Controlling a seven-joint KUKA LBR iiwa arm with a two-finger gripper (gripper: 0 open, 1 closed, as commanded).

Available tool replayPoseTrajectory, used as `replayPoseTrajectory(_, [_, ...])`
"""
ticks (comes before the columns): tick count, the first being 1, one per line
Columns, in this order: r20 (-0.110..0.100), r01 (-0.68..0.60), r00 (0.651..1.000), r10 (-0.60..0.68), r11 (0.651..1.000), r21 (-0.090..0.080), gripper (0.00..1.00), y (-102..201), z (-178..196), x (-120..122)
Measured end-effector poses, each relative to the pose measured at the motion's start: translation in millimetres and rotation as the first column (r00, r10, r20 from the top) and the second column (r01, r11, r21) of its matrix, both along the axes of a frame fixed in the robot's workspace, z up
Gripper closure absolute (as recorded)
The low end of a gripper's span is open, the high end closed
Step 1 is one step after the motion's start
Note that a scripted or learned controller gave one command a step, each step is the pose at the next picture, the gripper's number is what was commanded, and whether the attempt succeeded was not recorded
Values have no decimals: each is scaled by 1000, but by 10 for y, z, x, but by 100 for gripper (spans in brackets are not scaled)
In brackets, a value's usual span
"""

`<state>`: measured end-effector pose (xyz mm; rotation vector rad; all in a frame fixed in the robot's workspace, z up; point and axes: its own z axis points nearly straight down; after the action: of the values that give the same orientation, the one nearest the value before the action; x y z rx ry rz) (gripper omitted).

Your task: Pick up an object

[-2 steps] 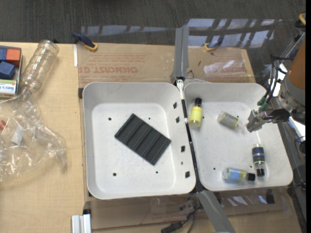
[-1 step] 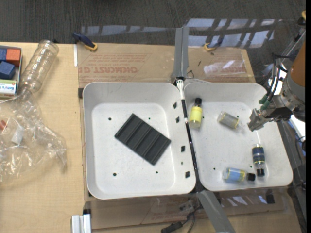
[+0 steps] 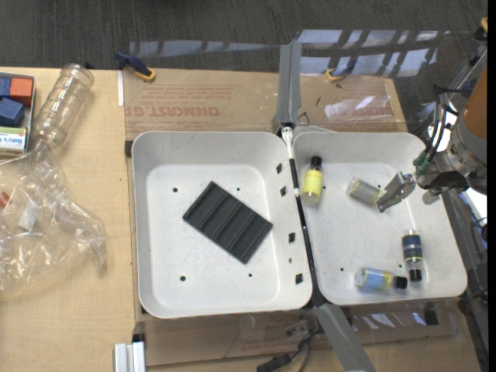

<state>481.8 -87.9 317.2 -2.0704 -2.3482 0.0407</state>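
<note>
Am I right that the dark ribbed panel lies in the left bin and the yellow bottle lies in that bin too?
Not quite. The camera view shows the dark ribbed panel in the left bin, but the yellow bottle lies in the right bin.

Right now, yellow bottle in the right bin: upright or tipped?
Tipped. The yellow bottle lies flat on the right bin floor, black cap pointing toward the bin's far edge, beside the divider.
</note>
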Motion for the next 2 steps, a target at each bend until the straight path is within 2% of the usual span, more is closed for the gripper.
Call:
replayPoseTrajectory(1, [19,220,975,-220,975,12,0,-469,-2005,135])
replayPoseTrajectory(2, [20,208,978,-209,978,12,0,-203,-2269,-58])
